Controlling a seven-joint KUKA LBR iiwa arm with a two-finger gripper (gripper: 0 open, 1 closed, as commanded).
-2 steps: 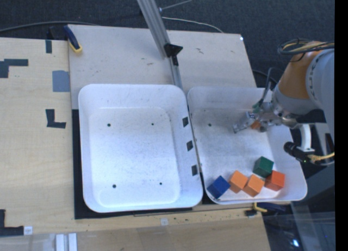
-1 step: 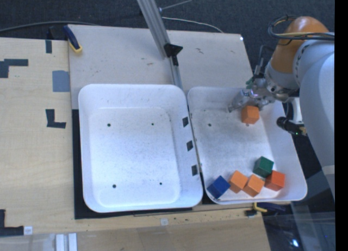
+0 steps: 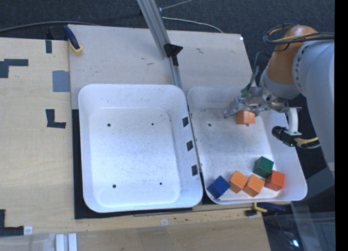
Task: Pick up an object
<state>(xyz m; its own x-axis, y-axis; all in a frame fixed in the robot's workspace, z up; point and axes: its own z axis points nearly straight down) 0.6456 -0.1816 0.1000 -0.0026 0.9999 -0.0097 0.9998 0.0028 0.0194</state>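
Note:
My gripper (image 3: 247,111) hangs over the upper part of the right bin (image 3: 228,152), reaching in from the right. A small orange block (image 3: 246,117) sits between its fingertips, and the fingers are shut on it. Along that bin's near edge lie a blue block (image 3: 218,186), two orange blocks (image 3: 238,180) (image 3: 253,185), a green block (image 3: 264,166) and a red-orange block (image 3: 275,180).
The left bin (image 3: 89,135) stands beside the right one, their walls touching in the middle. A slanted metal rail (image 3: 155,24) runs down to the bins' far edge. Black cables (image 3: 291,137) hang by the arm at the right bin's right rim.

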